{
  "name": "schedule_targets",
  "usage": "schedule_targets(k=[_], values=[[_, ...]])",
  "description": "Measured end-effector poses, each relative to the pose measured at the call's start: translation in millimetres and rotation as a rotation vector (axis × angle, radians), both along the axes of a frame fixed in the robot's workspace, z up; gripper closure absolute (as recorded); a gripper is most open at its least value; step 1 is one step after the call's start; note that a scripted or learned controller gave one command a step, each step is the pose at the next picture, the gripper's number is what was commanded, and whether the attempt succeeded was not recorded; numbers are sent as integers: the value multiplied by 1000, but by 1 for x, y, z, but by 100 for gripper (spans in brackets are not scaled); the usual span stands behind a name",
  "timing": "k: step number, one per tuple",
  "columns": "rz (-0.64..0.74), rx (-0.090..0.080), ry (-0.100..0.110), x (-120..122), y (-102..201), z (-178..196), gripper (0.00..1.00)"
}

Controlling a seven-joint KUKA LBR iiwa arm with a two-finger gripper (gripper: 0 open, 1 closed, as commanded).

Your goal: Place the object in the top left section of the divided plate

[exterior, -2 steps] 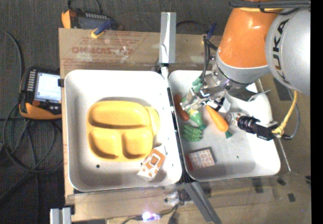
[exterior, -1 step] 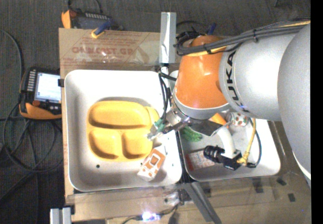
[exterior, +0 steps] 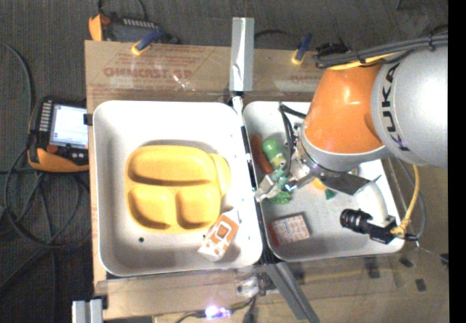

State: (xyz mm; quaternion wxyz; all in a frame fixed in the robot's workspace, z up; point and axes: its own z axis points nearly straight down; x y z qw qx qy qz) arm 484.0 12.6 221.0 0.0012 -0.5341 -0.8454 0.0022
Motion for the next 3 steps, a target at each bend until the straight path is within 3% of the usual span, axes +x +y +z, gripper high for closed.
schedule_targets(k=[1,2,3], values=[[12,0,1,128,-50,-4,100],[-40,1,0,123,-73,-1,100],[212,-1,-3,160,-35,41,100]])
